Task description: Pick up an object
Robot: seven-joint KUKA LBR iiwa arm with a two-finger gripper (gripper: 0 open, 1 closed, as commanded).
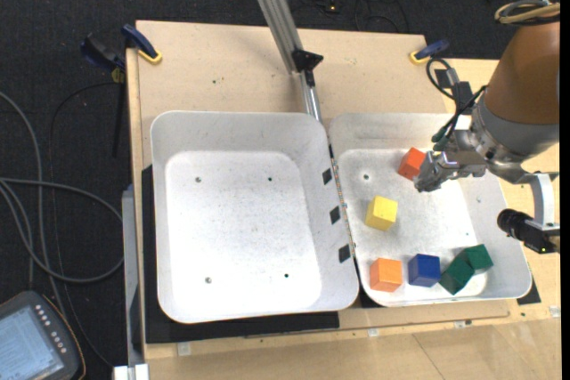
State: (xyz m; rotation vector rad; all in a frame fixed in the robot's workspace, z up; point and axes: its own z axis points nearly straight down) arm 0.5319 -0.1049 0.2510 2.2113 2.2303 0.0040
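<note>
The right bin (499, 218) holds several blocks. A red-orange block (411, 163) lies near its back, tilted. My gripper (428, 174) hangs right beside that block, at its right edge, and seems to touch it. A yellow block (382, 213) sits in the middle of the bin. Along the front wall stand an orange block (386, 273), a blue block (425, 270) and two dark green blocks (468, 268) pressed together.
The left bin (178, 191) lies beside the right one, their walls meeting at a ridge with black clips (337, 214). A metal pole (276, 4) slants down to the back of that ridge. Clamps (142, 44) grip the bench's back corners.
</note>
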